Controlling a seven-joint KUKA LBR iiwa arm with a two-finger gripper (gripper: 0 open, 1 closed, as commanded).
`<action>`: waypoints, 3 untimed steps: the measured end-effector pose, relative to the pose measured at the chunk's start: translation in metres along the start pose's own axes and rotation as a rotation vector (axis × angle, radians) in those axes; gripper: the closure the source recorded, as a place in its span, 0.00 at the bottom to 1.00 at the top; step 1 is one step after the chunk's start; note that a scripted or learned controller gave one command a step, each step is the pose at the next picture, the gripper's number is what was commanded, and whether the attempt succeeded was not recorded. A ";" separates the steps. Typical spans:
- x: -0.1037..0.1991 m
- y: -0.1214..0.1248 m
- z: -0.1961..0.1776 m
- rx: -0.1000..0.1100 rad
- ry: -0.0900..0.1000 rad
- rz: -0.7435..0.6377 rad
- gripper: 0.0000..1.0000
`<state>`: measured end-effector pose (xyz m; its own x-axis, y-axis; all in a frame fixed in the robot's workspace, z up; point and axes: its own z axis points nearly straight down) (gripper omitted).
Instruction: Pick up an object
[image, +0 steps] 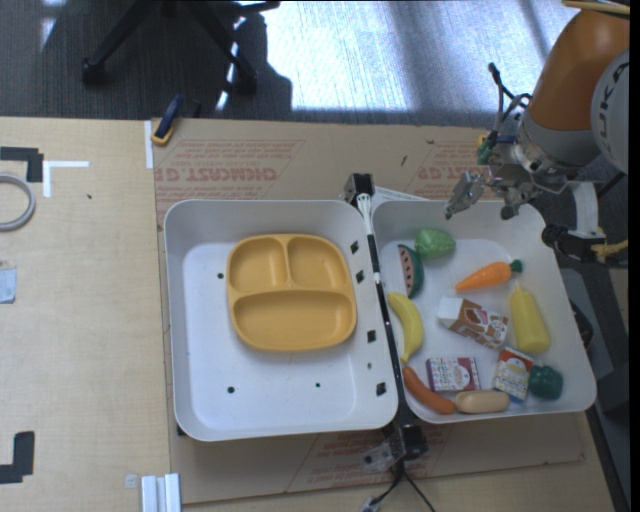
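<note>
The gripper (487, 197) hung open w/ nothing in it, above the right bin's (566, 290) far edge. Toy food, e.g. a carrot (486, 276) & banana (406, 322), lay inside that bin.

We've got two white bins here, the left bin (190, 330) holding a mustard-yellow divided plate (291, 291). The right bin (575, 345) is the colourful one: a green leafy veg (435, 243), a red watermelon slice (410, 270) with green rind and dark seeds, an orange carrot (486, 276) with a green top, a yellow banana (406, 323), yellow corn (528, 319), a reddish-orange sausage (427, 391), a tan bread roll (481, 402), a dark green pepper (545, 381), plus little red-and-white printed cartons (453, 374). The arm (583, 75) is orange and grey, and the bench (75, 330) is pale wood under brown cardboard (300, 160).
</note>
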<state>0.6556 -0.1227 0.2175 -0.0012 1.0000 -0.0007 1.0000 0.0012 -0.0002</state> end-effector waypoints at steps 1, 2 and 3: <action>-0.019 -0.048 0.125 -0.001 0.000 -0.232 0.00; -0.020 -0.047 0.115 -0.003 -0.001 -0.230 1.00; -0.020 -0.047 0.115 -0.003 -0.001 -0.231 0.00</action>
<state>0.6082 -0.1425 0.1027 -0.2298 0.9732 -0.0016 0.9732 0.2298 0.0026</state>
